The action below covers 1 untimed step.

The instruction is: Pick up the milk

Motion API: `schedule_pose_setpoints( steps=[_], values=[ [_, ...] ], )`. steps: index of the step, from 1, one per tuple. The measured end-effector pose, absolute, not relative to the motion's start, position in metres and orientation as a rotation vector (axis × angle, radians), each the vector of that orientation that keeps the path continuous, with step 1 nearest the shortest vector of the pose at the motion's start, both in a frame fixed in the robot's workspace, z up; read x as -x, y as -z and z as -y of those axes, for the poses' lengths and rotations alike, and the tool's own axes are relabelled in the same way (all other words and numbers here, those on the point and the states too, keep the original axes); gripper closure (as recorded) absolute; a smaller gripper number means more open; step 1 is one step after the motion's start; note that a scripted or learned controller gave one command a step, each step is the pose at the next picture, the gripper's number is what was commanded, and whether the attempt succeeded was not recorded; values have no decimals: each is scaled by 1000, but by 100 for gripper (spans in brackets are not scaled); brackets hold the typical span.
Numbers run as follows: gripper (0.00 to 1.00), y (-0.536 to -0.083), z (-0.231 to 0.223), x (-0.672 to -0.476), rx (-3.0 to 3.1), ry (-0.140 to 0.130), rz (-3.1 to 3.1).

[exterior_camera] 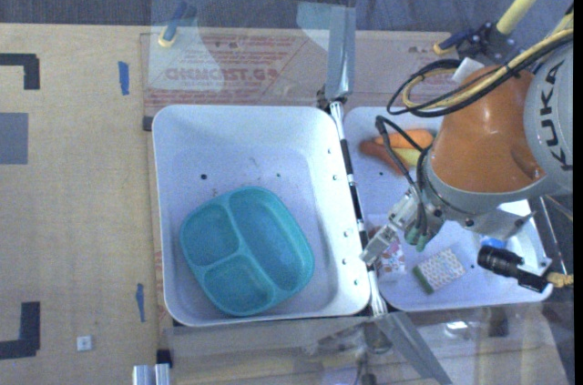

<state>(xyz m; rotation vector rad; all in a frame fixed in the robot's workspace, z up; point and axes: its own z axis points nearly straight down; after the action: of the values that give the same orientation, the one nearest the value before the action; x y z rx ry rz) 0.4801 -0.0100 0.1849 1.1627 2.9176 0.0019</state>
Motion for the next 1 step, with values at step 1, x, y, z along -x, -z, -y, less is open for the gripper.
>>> schedule_pose_setpoints(
  steps=[1],
  values=[
    [0, -159, 25, -486, -1224, -44, -2885]
  ],
)
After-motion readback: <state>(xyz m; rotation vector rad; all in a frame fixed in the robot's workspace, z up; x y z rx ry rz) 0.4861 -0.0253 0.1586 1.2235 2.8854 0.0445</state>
